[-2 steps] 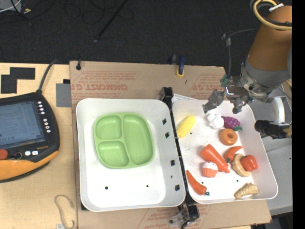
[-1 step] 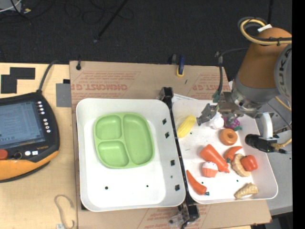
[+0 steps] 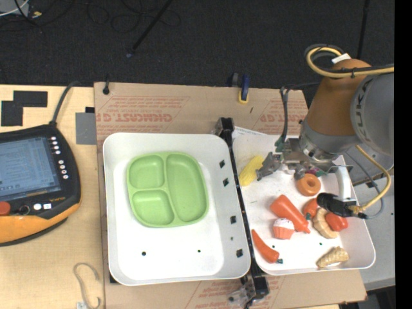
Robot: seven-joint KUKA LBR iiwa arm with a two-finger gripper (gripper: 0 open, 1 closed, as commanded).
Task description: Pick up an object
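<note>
Now, arm: the grey arm with the orange band [image 3: 335, 108] is reaching in over the right bin from the table's right edge.
Hand: the two-finger metal hand [image 3: 275, 161] is hanging over the upper left part of the right bin, its fingers standing slightly apart with nothing between them, pointing toward the yellow toy.
Right bin: the shallow white plastic bin [image 3: 302, 259] is sitting toward the table's right edge and carrying the toy foods.
Yellow toy: a yellow corn-shaped plastic piece [image 3: 250, 170] is lying near the bin's left wall, just beside the hand's fingertips; contact is hard to judge.
Doughnut: an orange ring-shaped toy doughnut [image 3: 309, 185] is lying below the wrist.
Carrot: an orange plastic carrot [image 3: 288, 211] is lying in the middle of the bin, tilted.
Cupcake: a small pink and white toy cupcake [image 3: 282, 228] is sitting just below the carrot.
Pepper: a red chilli-shaped toy [image 3: 264, 246] is lying near the bin's lower left corner.
Beige piece: a tan croissant-like toy [image 3: 332, 257] is lying by the lower right corner.
Left bin: the second white bin [image 3: 122, 250] is holding a green three-compartment plastic tray [image 3: 167, 188].
Pendant: a grey and orange control pendant with a screen [image 3: 32, 182] is resting at the table's left edge.
</note>
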